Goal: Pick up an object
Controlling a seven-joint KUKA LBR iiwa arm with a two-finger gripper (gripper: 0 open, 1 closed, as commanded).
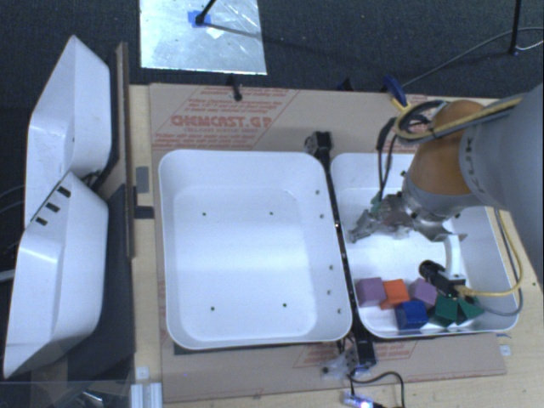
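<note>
Blocks, the things to be picked from, lie bunched along the near wall of the right bin [501, 253], at about five o'clock in the camera view. A pale purple block [370, 291] sits at the nine o'clock end of the bunch, with an orange block [395, 292] touching it. Another purple block [422, 291] comes next, a blue block [410, 314] sits at six o'clock of the orange one, and a green block [447, 311] closes the three o'clock end. The arm [450, 164] comes in from three o'clock, its orange band over the right bin. The gripper [372, 221] sits low over the bin's bare floor at about twelve o'clock of the blocks and apart from them, near the divide between the bins; whether it is spread or closed cannot be told, and nothing is seen in it. The left bin [246, 164] lies at nine o'clock of the right one on the worktop [255, 113].
</note>
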